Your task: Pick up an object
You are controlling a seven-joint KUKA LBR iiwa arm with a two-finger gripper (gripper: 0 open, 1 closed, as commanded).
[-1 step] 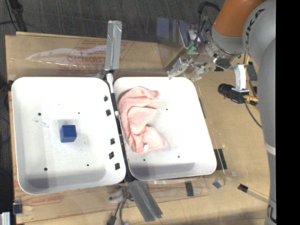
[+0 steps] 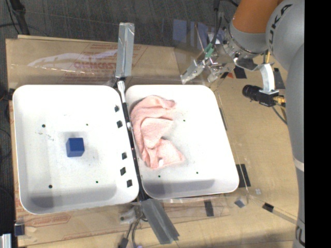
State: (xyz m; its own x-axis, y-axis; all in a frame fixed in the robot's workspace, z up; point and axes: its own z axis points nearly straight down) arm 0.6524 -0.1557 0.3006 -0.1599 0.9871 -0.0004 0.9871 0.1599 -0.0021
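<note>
The two-finger gripper hovers upper right, fingers released; the crumpled pink cloth could slip from a shallow pinch.

Tan cardboard-covered worktop, printed red lettering faint along the far edge. Dark grey ribbed backdrop behind, carpet-like or curtain-like, cannot tell which. Two shallow white bins side by side: left bin, right bin, rims touching along the centre. Grey metal strip upright-ish at the far end of that seam, another grey strip at the near end. Small black clips spaced along the seam. Black tape marks on the cardboard right of the right bin. Clear plastic sheet glinting across the far left. Even overhead lighting, soft shadows in the near bin corners.
</note>
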